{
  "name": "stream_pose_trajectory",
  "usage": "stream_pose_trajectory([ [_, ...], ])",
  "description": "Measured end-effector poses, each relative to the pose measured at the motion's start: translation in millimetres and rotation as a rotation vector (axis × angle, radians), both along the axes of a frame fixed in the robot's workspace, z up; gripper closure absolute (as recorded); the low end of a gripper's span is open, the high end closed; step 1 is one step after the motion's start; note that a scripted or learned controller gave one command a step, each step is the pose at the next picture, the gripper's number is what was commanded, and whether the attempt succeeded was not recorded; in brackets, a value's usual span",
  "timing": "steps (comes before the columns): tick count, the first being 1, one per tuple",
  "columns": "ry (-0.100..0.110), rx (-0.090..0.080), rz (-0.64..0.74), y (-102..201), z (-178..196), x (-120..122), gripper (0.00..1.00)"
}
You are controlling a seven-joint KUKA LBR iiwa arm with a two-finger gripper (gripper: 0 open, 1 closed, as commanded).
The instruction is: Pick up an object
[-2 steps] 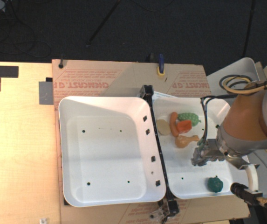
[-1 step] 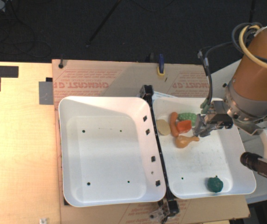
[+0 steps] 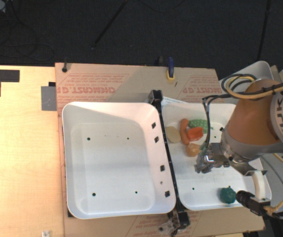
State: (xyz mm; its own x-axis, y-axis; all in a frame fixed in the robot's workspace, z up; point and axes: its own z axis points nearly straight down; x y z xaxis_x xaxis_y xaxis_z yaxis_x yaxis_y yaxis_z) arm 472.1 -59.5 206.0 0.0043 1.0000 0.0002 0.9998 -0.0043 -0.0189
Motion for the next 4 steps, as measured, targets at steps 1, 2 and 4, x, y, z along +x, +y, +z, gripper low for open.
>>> stream_pose_trajectory([
  [1, -0.031, 0.003, 0.011, 63.2, 148.5, 5.6, 1.0],
  [2, -0.001, -0.001, 0.003, 48.8, 12.1, 0.3, 1.0],
  [4, -0.011, -0.002, -0.001, -6.2, -8.3, 8.4, 1.0],
])
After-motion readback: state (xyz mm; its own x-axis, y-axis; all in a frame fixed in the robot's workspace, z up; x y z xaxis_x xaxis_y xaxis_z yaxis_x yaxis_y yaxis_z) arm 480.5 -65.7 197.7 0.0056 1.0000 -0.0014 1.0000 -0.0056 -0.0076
